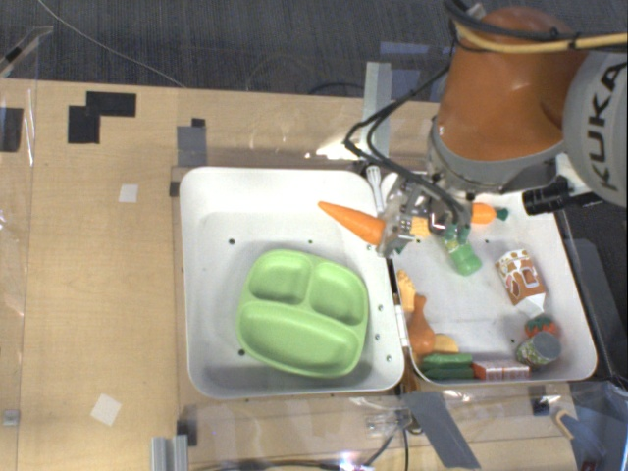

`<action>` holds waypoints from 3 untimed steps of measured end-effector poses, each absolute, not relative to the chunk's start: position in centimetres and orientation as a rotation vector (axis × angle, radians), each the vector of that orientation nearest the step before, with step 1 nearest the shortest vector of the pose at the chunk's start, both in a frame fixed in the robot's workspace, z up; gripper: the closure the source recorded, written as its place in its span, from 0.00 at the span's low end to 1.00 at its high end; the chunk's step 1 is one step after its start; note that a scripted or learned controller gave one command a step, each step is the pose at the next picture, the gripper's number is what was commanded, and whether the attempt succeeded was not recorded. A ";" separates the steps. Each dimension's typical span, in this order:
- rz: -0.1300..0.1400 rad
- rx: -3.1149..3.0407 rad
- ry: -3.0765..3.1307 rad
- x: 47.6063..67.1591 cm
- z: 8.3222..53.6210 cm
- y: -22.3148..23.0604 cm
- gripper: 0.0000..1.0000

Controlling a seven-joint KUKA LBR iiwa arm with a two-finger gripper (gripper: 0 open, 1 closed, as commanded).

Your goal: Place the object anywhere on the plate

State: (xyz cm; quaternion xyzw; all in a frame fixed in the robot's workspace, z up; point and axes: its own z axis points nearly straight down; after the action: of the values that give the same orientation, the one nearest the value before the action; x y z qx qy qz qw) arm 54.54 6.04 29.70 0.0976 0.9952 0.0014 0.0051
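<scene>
A grey two-finger gripper is clamped on the wide end of an orange plastic carrot above the left white bin, short of the green divided plate; the shallow grasp could let it drop.

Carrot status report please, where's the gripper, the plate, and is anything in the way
Gripper shut on carrot, above left bin near its right rim. Green plate below it, not yet reached. Nothing between them.
</scene>
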 end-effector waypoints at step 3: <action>0.002 0.249 3.129 52.6 20.2 5.1 1.00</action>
State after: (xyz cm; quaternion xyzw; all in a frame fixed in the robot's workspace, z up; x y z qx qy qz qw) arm 52.58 5.12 20.16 0.0792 0.9969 0.0006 0.0011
